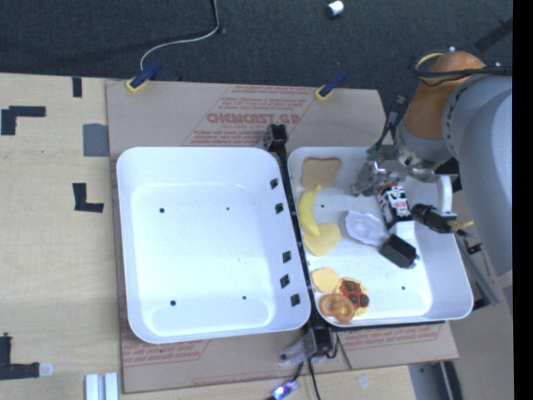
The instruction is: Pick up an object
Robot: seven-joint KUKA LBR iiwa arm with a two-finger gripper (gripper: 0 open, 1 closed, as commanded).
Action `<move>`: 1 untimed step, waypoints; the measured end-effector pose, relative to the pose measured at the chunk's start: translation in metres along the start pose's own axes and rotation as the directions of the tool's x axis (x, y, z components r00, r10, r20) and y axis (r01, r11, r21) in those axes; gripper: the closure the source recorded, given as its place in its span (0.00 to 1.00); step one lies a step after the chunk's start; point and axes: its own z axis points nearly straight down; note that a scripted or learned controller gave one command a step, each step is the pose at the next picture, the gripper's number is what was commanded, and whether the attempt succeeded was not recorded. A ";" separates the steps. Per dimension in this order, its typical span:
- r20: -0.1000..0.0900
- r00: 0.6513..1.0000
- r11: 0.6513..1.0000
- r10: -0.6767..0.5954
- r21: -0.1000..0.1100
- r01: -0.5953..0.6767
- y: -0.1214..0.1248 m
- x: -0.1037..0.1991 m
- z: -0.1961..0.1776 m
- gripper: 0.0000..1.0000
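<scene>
two white bins (200,161) on cardboard sheet (241,111)

— How does the light look to you?

— You get even, fairly bright light from above. The left bin (200,240) glares almost pure white, so you lose its inner contours.

— Shadows?

— Soft and short; you see a faint one along the right bin (445,294) near the arm (487,148).

— Sharpness?

— Mildly soft and grainy everywhere. The dark floor (100,15) at the top gives you little detail, and small items blur together.
</scene>
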 end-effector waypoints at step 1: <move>0.000 1.000 1.000 0.003 0.003 -0.003 -0.047 0.000 -0.001 1.00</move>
